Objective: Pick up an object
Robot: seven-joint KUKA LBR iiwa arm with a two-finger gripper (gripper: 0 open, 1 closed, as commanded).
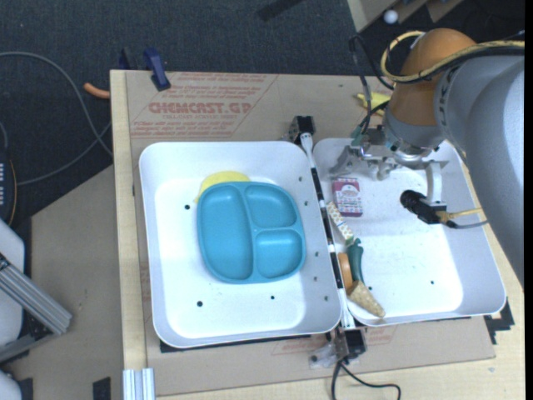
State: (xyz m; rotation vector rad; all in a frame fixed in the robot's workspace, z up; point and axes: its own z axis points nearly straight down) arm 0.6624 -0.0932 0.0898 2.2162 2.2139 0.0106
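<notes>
— Where do we locate the gripper (391, 163)?
— Over the right bin's (433, 294) far left corner, beside the small red packet (347, 197). We cannot tell its jaw state. Blue tray (250, 230) occupies the left bin (166, 248).

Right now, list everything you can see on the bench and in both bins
blue divided plate: one, blue, middle of the left bin
yellow object: one, yellow, under the plate's far edge, mostly hidden
small red and white packet: one, right bin, near its left wall
green-handled tool: one, green, along the right bin's left wall
tan piece: one, right bin's near left corner
left bin: one, white
right bin: one, white
blue clamp: one, bench's far left corner
hand: one, grey, over the right bin's far end
</notes>
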